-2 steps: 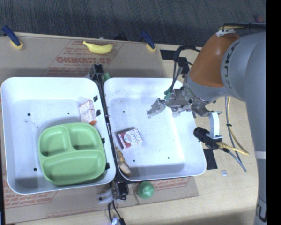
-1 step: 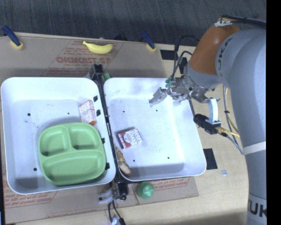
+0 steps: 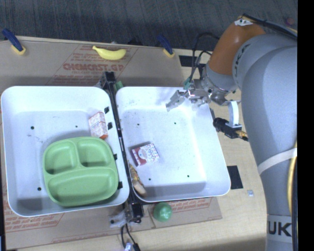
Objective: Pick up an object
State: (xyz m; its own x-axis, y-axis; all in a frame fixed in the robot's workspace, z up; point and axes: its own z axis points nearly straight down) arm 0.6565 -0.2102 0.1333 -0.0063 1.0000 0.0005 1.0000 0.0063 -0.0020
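Note:
My gripper (image 3: 186, 99) hangs over the far edge of the right bin (image 3: 209, 156), its fingers spread open with nothing between them. A red-and-white packet (image 3: 145, 153) lies flat on the right bin's floor, well in front and to the left of the gripper. A small tan object (image 3: 137, 184) rests against that bin's left wall near the front. In the left bin (image 3: 21, 119) a green divided plate (image 3: 81, 170) lies at the front, and a small orange-and-white carton (image 3: 98, 125) stands just behind it.
A yellow banana (image 3: 110, 52) lies on the cardboard behind the bins. A green ball (image 3: 162, 212) sits on the bench in front of the right bin. Blue clamps (image 3: 13, 41) hold the cardboard's far edge. The grey arm (image 3: 261, 88) fills the right side.

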